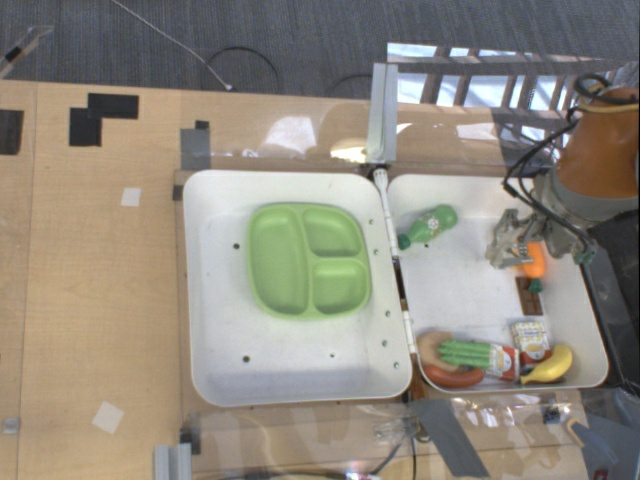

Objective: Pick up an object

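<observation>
Orange object point(537, 259) beside tool point(512, 244); bottle point(428, 226) apart.

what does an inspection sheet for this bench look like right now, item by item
surface: wood bench bearing two white bins, left bin and right bin, side by side.
job's things: right bin holds a green bottle, an orange item, a banana, a small carton and a heap of toy food at the near edge.
clutter: green divided plate in the left bin.
claw: claw low over the right bin, beside the orange item; nothing seen between its fingers.
cables: black cables by the arm; a thin wire on the floor.
surroundings: grey carpet, metal frame behind the bins.
</observation>
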Controlling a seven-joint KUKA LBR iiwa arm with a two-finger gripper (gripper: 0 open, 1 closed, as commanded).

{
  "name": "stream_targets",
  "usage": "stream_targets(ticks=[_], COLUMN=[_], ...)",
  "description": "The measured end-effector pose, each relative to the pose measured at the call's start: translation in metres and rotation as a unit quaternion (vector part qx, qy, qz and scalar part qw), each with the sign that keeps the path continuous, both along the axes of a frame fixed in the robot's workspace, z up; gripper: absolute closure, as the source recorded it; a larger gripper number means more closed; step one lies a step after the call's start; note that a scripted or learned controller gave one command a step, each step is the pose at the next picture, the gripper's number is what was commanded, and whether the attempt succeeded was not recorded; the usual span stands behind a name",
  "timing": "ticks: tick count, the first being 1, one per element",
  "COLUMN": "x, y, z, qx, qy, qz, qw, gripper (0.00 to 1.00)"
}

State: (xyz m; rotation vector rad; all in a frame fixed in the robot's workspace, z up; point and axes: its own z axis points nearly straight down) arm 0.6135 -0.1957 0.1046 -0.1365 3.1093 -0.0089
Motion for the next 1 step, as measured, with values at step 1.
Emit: stream_targets(ticks=[1], x=[0.0143], y=[-0.0021], z=[0.0188], qx=[-0.0031], qy=[0.009], qz=[0.228], qw=[0.9736], gripper=[1.00])
